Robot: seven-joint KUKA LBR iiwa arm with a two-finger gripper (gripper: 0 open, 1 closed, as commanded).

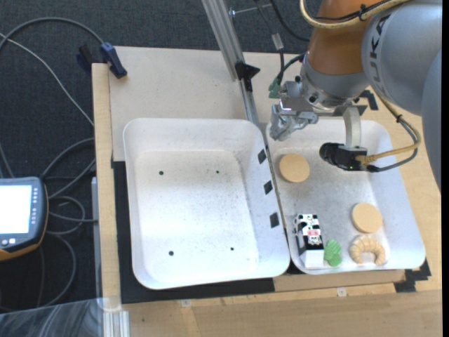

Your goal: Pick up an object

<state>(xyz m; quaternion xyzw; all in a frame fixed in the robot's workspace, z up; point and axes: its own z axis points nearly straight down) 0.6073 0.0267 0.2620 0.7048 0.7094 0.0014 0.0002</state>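
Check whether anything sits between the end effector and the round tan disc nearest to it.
Nothing visible does. The end effector hangs over the far left corner of the right bin, and the tan disc lies just in front of it, alone on bare bin floor.

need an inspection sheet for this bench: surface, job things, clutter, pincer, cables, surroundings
surface: pale wooden bench bearing two shallow white plastic bins side by side, the left bin and the right bin
job's things: all in the right bin: round tan disc, second tan disc, tan croissant-shaped piece, green leafy piece, black-and-white patterned box, small white block
clutter: nothing seen
pincer: pincer hangs over the right bin's far left corner, beyond the round tan disc
cables: grey cables loop over the floor at left
surroundings: dark carpet, screen pendant, blue clamp, slanted aluminium rail
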